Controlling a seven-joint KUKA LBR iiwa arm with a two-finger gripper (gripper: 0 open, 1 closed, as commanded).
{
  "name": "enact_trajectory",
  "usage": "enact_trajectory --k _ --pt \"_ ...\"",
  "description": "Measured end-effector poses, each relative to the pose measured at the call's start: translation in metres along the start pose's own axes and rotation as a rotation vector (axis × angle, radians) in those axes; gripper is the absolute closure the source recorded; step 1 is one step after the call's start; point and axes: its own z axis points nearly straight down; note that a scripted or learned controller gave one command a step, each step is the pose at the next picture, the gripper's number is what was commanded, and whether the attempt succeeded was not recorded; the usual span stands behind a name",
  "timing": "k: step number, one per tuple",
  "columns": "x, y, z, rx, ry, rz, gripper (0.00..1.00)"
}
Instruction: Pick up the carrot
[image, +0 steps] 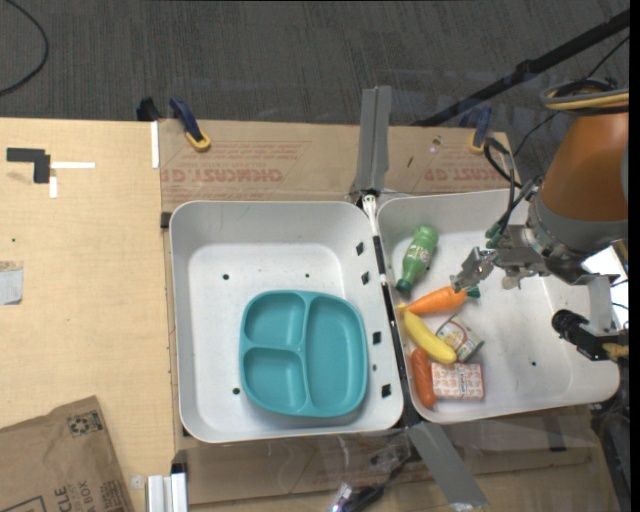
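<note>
One carrot (437, 300) lay beside the gripper (472, 272); we could not tell its jaw state. We judged it light, rigid, slippery: grasp mid-body.

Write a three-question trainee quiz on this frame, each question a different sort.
1. True or false: the carrot lies in the same bin as the teal plate.
2. Which lies nearest the carrot's right tip? A) green bottle B) gripper C) banana
3. Fill in: the teal plate has ___ compartments.

Key:
1. False; the carrot lies in the right bin, the plate in the left.
2. B
3. three
</note>
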Motion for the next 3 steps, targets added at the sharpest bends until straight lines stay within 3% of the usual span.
enact_trajectory --k 1,2,3 --pt "-0.012 0.015 0.09 -0.019 -0.004 -0.068 0.0" --pt "0.009 0.039 0.074 -0.005 -0.002 -0.334 0.0" --pt "0.005 0.062 0.102 -0.02 -0.007 -0.421 0.0"
